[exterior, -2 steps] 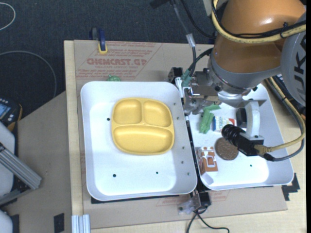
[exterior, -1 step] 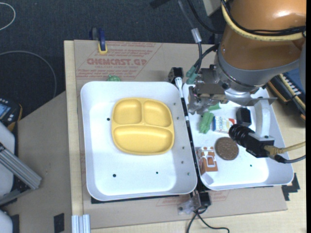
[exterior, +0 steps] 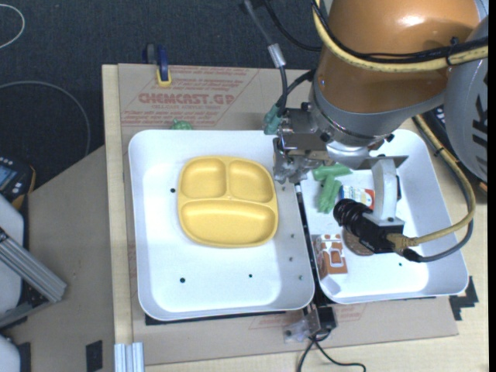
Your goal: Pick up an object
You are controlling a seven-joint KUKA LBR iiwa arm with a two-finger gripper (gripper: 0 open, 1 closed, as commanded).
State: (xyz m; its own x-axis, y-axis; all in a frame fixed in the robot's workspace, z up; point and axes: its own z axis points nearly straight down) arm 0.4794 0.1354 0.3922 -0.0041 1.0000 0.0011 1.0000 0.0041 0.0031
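Now, looking at the end effector (exterior: pixel 288 160): low over the edge between the left bin (exterior: pixel 155 231) and the right bin (exterior: pixel 434 279). Open or closed? Cannot tell, tucked under the big arm (exterior: pixel 395 45). Closest to grab: a green thing (exterior: pixel 325 196), just right of it in the right bin, shape hard to make out. Farther left, a yellow plate (exterior: pixel 227 201).

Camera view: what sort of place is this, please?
Probably a robotics lab bench: a grey-and-orange robot arm works at two white bins, one holding a yellow divided plate, with loose cables nearby.
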